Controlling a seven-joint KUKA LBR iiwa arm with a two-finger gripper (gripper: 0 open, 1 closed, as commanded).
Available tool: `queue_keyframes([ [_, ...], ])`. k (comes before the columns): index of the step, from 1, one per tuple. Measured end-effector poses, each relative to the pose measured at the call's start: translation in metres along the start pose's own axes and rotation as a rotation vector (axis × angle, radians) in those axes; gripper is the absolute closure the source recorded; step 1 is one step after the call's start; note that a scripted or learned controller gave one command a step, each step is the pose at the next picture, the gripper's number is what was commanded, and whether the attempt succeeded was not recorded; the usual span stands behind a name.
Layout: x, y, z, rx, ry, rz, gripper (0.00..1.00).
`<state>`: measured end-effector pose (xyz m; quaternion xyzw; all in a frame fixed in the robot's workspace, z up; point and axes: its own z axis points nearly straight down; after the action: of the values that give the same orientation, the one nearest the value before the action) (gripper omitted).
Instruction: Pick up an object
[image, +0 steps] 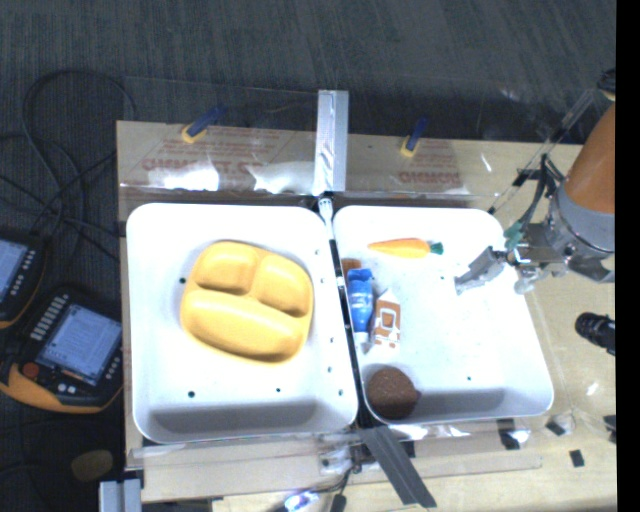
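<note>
Orange carrot (404, 247) in right bin (500, 395), well left of pincer (497, 268), pincer spread apart, grasping nothing

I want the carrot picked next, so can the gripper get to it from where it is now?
Probably yes. The gripper hangs over the right bin, and the carrot lies apart from the other items with bare floor between them.

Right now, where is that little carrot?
The carrot lies near the far wall of the right bin, just beyond the blue packet and left of the gripper.
</note>
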<state>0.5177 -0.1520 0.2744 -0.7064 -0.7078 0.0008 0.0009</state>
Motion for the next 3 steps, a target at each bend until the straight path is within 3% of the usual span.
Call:
queue_keyframes([
  [1, 0.041, 0.095, 0.112, 0.001, 0.0, 0.159, 0.0],
  [2, 0.042, 0.095, 0.103, 0.003, 0.002, 0.157, 1.0],
  [3, 0.067, 0.068, -0.013, -0.001, -0.002, 0.14, 1.0],
])
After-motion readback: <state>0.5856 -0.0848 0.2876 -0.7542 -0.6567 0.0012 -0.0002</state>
